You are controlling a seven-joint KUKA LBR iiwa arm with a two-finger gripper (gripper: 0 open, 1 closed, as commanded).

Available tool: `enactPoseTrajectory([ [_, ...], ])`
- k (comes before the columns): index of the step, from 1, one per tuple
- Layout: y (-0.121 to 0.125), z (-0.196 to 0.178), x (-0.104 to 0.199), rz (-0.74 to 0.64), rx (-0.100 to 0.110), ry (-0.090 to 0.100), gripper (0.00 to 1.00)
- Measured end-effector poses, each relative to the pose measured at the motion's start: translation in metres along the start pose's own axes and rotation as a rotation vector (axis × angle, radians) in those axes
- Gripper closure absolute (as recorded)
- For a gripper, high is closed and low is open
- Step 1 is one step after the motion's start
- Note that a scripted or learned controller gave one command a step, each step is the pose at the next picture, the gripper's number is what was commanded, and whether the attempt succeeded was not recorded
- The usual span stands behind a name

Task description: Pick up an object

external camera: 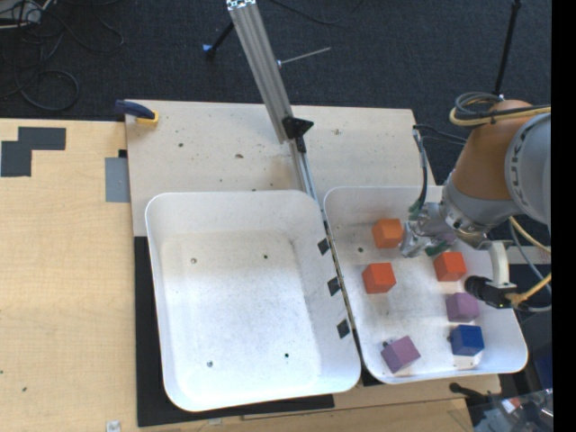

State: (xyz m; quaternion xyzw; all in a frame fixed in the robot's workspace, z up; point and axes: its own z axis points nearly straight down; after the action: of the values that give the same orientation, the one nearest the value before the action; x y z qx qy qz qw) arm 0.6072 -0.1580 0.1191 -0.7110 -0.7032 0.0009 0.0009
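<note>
- The grey arm with its orange band [490, 156] reaches in from the right, and its gripper [416, 239] sits low over the right-hand shallow white bin [504, 354] on the worktop [225, 156].
- How the gripper is set cannot be told — it is small and dark against the bin floor, and nothing is seen held in it.
- Candidates lie in that bin: an orange cube [388, 233] just beside the gripper on its left, a red-orange cube [379, 277] below, a red cube [449, 265] to its right, two purple blocks [463, 306] [400, 353] and a blue cube [467, 339] nearer the front.
- The left-hand white bin [162, 241] holds no blocks.
- The step in hand looks like the approach — probably toward the orange cube.
- Next, the gripper needs centring over one cube, then a close and a lift.
</note>
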Motion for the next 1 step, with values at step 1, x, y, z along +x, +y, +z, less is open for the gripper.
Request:
enactPoseTrajectory([
  [1,0.0096,-0.0577,-0.0033,-0.011,-0.006,-0.001,1.00],
])
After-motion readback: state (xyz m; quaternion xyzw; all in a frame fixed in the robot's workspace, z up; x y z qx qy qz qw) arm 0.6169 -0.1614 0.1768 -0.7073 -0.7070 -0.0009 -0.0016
